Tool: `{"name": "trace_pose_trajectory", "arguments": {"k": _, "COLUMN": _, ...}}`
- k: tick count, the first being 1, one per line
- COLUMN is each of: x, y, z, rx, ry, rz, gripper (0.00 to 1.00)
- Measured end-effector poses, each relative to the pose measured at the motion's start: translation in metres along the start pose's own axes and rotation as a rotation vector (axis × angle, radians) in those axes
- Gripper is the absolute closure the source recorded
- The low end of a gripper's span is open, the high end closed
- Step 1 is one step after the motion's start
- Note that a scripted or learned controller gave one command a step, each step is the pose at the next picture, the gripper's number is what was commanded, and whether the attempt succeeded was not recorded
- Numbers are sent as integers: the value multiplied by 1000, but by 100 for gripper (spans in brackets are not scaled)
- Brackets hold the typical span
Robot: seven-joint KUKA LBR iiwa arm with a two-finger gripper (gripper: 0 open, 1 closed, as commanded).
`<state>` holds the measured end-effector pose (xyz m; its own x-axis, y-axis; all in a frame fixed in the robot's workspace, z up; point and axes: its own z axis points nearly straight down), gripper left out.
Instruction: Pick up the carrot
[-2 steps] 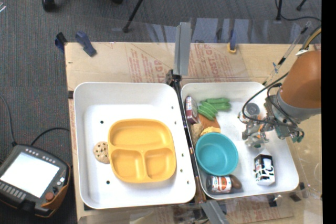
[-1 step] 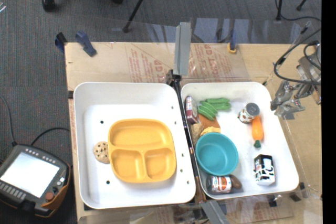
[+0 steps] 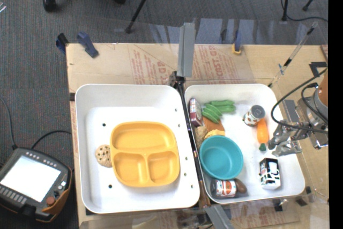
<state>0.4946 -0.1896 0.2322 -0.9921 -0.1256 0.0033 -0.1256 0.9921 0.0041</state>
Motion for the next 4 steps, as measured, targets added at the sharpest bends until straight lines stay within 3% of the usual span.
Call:
{"name": "trace_pose_trajectory", "arguments": {"k": 1, "x": -66, "y": 42, "z": -23, "rx": 1, "ry": -7, "rz": 282, "gripper": 100}}
{"name": "trace_pose_trajectory", "arguments": {"k": 2, "x": -31, "y": 10, "z": 59, "rx": 0, "ry": 1, "rz": -96, "gripper": 100}}
{"name": "trace_pose_trajectory", "arguments": {"k": 3, "x": -32, "y": -27, "z": -8, "rx": 5, "ry": -8, "rz": -325, "gripper": 100}}
{"name": "trace_pose_trajectory", "arguments": {"k": 4, "x": -60, "y": 72, "z": 16, "rx": -1, "ry": -3, "rz": -340, "gripper": 100}}
